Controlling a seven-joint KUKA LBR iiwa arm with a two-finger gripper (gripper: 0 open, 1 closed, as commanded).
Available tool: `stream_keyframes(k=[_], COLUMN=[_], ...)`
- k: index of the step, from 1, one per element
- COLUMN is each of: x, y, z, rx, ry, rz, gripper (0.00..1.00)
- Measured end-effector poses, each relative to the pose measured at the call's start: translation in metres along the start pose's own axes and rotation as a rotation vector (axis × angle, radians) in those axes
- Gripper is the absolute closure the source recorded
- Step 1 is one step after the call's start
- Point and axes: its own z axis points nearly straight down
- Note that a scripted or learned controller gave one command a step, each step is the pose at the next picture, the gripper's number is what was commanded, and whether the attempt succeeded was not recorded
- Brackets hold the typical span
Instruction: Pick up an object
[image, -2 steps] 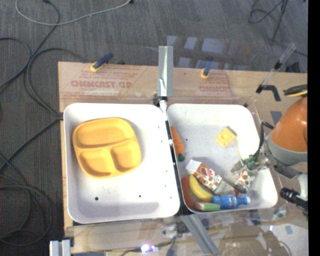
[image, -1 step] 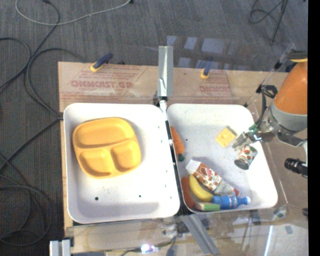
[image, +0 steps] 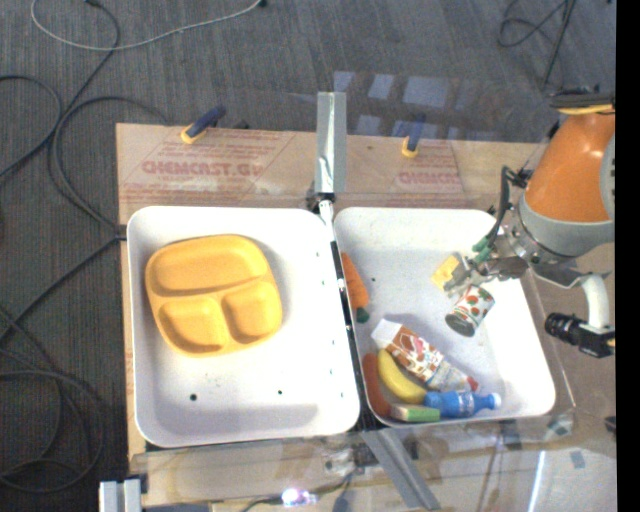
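Camera view looks down on both bins, and we start at the near edge. In the near corner of the right bin (image: 520, 395) we see a cluster: a blue bottle (image: 462, 403) lying on its side, a green and red marker-like item (image: 414, 412) just beside it, a banana (image: 396, 377) touching a reddish piece (image: 372, 381) at the bin's left wall, and a printed carton (image: 424, 360) lying tilted across the banana's far side.

Farther in, near the middle right of that bin, we find a small printed can (image: 471, 309), tilted, with its open end facing down toward us. Just beyond it hangs the gripper (image: 478, 266), reaching in from the right under the grey and orange arm (image: 572, 185). A yellow object (image: 449, 270) sits at the gripper's left side, touching or nearly touching it; we cannot tell whether it lies between the fingers, nor whether they are spread or closed. The can is just beneath the gripper, and we cannot say if they touch.

Along the right bin's left wall lies a carrot (image: 354, 283) with a green tip.

In the left bin (image: 240, 415) a yellow divided tray (image: 214, 291) rests in the far half, flat, with three compartments.

Beyond both bins we see brown cardboard (image: 240, 170) held by clamps (image: 202, 124), then dark carpet with cables (image: 60, 130).
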Motion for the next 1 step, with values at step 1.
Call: stream_keyframes(k=[1], x=[0.0276], y=[0.0383], z=[-0.0064], rx=[0.001], ry=[0.000], rz=[0.018], gripper=[1.00])
